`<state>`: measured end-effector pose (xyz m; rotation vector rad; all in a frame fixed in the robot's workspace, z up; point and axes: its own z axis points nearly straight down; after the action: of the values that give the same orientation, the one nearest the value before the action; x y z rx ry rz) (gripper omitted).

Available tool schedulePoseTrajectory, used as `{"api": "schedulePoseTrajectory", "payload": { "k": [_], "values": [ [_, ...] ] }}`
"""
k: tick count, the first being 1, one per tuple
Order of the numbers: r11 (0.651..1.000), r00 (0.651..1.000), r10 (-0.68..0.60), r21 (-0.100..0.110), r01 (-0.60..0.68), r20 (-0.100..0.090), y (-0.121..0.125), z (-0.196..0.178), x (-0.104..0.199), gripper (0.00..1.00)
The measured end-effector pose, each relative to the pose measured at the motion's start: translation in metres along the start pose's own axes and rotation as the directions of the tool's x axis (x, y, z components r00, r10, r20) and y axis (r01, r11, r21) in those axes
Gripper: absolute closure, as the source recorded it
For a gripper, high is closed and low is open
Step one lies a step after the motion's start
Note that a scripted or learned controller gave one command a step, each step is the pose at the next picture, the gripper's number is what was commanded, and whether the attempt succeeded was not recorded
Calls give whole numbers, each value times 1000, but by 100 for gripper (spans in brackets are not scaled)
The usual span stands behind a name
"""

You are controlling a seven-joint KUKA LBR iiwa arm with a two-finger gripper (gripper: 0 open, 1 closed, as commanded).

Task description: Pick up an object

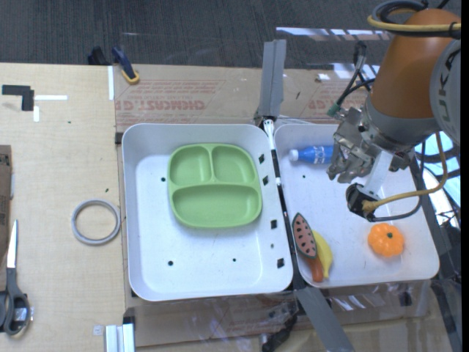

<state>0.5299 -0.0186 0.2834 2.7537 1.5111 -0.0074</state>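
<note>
1. A green divided plate (pixel 215 184) sits in the left bin (pixel 139 218).
2. In the right bin (pixel 418 270), the watermelon slice (pixel 304 235) and banana (pixel 322 254) lie right of the plate, long axes running toward the near rim.
3. The blue bottle (pixel 311 155) lies sideways, cap pointing toward the plate.
4. The gripper (pixel 349 166) hangs beside the bottle's far end, hiding it; fingers look slightly parted, pinching nothing.
5. An orange pumpkin (pixel 386 240) sits farthest right.

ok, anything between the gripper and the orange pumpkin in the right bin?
Camera view: mostly bare white bin floor between the gripper and the orange pumpkin. A black-tipped yellow hose hanging off the arm loops across that stretch.
</note>
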Motion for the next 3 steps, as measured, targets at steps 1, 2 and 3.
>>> {"api": "schedulePoseTrajectory", "payload": {
  "k": [1,2,3],
  "values": [
    [930,930,-367,3,367,-1,-27,41,3,100],
    [988,988,-157,1,157,-1,10,31,-68,100],
    [925,925,-381,3,381,-2,-29,95,-28,100]
  ]
}}
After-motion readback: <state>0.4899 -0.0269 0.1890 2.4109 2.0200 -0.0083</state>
